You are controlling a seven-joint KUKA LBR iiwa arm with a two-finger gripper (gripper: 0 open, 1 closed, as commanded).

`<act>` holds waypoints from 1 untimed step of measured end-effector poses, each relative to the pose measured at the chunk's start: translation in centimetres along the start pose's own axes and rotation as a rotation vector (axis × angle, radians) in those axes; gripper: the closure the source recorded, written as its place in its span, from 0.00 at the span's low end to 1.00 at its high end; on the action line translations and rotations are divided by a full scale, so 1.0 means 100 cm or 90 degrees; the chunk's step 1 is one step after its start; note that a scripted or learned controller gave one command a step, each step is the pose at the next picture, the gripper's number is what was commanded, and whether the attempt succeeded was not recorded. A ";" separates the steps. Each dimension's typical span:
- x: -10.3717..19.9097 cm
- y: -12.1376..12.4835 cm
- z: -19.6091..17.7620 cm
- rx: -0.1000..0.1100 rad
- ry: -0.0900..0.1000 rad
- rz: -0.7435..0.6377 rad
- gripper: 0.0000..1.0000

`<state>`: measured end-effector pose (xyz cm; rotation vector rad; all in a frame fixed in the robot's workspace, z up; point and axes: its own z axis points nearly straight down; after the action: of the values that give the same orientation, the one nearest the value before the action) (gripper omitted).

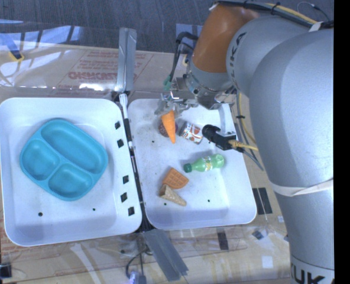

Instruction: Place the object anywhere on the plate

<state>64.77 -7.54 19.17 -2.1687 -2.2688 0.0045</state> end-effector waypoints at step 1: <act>0.069 0.012 -0.005 -0.001 0.000 -0.099 1.00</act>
<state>65.64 -0.61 19.63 -1.9861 -2.4325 0.0026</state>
